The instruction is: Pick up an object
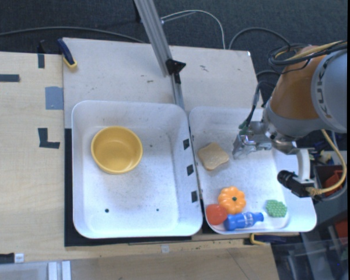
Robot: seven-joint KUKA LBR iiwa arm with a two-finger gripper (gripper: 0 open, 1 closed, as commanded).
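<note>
Gripper (240, 147) hangs low over the right bin (291, 220), just right of the bread slice (213, 156), not touching it; how far it's open, can't tell from up here. Nothing seen in its grasp. Below the bread, near the bin's front edge: pumpkin (231, 199), tomato (215, 214), blue bottle (242, 220), green scrubber (275, 207). Yellow bowl (116, 149) sits left of the bread, over in the left bin (163, 214)

My grey arm with its orange band (300, 92) reaches in from the right, wrist bent down, metal two-finger gripper (240, 150) low and pointing left, nothing visibly between its fingers.
</note>
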